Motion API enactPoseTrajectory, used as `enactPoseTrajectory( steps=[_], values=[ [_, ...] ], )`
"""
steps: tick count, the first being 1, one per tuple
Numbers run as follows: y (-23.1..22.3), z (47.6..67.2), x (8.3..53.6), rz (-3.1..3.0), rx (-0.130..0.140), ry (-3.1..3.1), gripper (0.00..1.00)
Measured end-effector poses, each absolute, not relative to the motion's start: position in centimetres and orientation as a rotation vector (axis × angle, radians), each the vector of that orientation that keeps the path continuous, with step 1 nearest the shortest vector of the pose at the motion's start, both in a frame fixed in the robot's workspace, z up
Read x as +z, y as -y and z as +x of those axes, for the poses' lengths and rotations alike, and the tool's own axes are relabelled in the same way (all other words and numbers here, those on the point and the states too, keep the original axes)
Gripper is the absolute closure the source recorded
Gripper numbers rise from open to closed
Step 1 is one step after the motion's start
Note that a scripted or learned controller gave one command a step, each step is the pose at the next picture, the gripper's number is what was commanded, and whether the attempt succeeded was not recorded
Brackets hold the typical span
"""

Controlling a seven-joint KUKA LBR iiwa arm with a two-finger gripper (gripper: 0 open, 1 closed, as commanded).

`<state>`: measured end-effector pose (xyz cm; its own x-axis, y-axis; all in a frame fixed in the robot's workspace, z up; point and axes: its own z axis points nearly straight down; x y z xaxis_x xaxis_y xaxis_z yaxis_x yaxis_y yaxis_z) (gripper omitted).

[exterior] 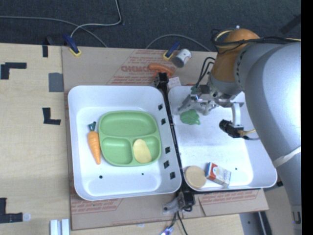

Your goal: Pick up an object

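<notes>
Two shallow white plastic bins side by side on the surface (29, 131), the left bin (80, 180) and the right bin (254, 173) touching along a black-clipped seam; brown cardboard under both. In the left bin, a pale green divided plastic tray (128, 126), with a yellow oval piece (142, 151) lying in its lower right compartment; just beside the tray's left edge, an orange toy carrot (94, 147) with a dark green top, lying lengthwise on the bin floor. In the right bin, a small crumpled green soft object (190, 117) near the upper left corner; at the lower edge, a round tan disc (195, 177) and, just beside it, a small red-and-white carton (217, 174), tilted. Grey arm with orange band (230, 67) reaching in from the right, over the right bin; metal gripper (196, 103) low above the green soft object, directly over its upper edge, contact not clear. Jaws seen spread somewhat, nothing visibly between them. Behind the bins, on the cardboard, an orange elongated object (161, 68) and a small grey cylinder (182, 58); dark carpet (58, 4) with a thin cable beyond.
</notes>
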<state>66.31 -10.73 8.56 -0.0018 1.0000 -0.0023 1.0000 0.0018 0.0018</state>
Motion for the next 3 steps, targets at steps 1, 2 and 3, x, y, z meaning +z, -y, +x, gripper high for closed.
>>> enactPoseTrajectory(
  steps=[1,2,3],
  values=[
    [10.0,65.4,8.7,2.220,-0.002,-2.221,0.00],
    [10.0,65.4,9.7,2.218,-0.003,-2.220,1.00],
    [7.5,55.6,20.0,2.220,0.001,-2.222,1.00]
  ],
)
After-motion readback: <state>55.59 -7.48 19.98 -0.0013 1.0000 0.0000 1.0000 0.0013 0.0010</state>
